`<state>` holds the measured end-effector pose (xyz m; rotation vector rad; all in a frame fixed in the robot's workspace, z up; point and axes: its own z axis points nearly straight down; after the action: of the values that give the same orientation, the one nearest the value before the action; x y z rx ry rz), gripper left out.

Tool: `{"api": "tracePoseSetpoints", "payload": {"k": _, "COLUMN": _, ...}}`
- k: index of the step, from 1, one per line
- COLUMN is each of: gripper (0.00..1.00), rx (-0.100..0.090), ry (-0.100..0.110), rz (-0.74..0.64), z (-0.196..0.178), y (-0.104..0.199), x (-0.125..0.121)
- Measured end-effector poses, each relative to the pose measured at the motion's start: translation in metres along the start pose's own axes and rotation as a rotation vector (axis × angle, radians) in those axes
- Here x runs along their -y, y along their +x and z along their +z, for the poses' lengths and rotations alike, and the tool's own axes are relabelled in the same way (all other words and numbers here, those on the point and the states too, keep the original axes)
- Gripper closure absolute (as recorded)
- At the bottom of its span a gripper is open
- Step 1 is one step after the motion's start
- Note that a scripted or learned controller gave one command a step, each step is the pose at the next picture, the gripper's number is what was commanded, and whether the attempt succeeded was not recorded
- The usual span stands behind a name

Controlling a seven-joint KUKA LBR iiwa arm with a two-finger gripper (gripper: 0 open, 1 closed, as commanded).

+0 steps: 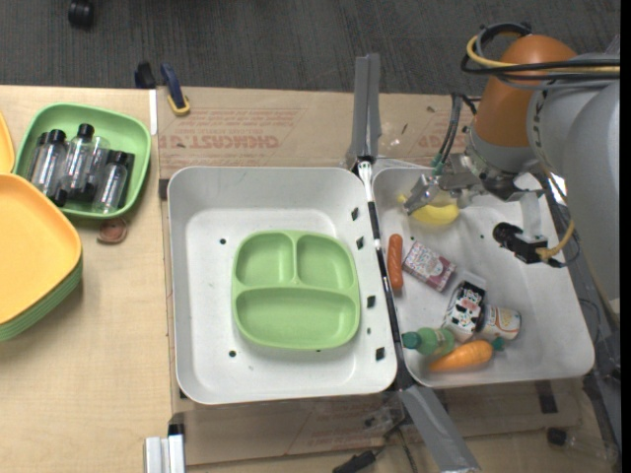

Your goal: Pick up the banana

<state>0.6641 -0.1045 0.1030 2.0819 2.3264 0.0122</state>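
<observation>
The banana (440, 213), a short yellow piece, lies at the back left of the right bin (552, 363). My gripper (431, 196) is low over it, directly above its upper edge, and hides part of it. The view does not settle whether the banana is held or only touched. The grey arm with its orange band (513, 101) reaches in from the right, over the bin's back edge.
The right bin also holds a red sausage (395, 261), a pink box (430, 265), a cow-print carton (465, 308), a green bottle (429, 340) and a carrot (461, 357). A green divided plate (296, 291) sits in the left bin (192, 363). A green tray of bottles (84, 161) and yellow plates (35, 254) stand at far left.
</observation>
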Motion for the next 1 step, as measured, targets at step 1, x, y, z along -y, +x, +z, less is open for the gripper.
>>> {"api": "tracePoseSetpoints", "payload": {"k": 1, "gripper": 1.00, "rx": 0.002, "ry": -0.002, "rz": -0.002, "z": -0.0109, "y": -0.0006, "x": -0.0011}}
